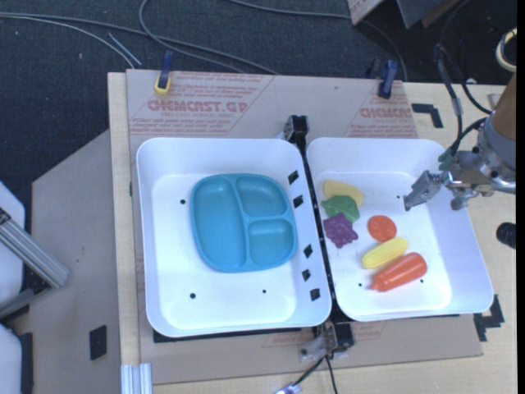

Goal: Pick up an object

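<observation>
Gripper over the right bin, nothing held

We saw the gripper (432, 190) with fingers spread, empty, near the right bin's (459, 302) back edge; the carrot (399, 272) lay by its front edge beside the banana (384, 253).

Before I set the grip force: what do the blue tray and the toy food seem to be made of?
Blue tray: looks like moulded hard plastic, smooth with a matte sheen, one even colour, rounded compartment walls. Orange carrot and yellow piece: probably glossy plastic, going by bright highlights and saturated colour; whether hollow or soft cannot be told. Purple piece: bumpy, duller, likely plastic too.
</observation>
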Controlling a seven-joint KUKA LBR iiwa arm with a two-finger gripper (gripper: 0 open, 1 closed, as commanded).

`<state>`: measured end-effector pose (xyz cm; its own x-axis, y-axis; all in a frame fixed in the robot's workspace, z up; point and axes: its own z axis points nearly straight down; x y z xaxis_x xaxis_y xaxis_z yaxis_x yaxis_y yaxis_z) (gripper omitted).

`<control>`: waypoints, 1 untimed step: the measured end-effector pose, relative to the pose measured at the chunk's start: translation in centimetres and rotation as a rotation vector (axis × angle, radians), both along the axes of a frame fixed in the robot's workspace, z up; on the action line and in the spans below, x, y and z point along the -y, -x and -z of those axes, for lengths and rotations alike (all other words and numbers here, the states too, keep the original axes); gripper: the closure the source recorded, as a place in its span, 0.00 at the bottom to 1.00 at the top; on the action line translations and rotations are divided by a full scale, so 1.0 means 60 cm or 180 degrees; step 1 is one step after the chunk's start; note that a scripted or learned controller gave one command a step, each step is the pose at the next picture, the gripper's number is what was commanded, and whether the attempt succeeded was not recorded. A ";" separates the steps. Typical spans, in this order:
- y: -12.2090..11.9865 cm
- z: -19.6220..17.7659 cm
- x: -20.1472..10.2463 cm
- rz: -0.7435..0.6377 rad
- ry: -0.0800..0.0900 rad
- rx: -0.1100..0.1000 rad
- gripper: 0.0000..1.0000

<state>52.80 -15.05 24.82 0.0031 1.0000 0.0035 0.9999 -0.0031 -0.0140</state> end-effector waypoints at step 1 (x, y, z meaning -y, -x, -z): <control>-0.004 -0.011 -0.001 -0.0012 0.0008 0.0041 0.00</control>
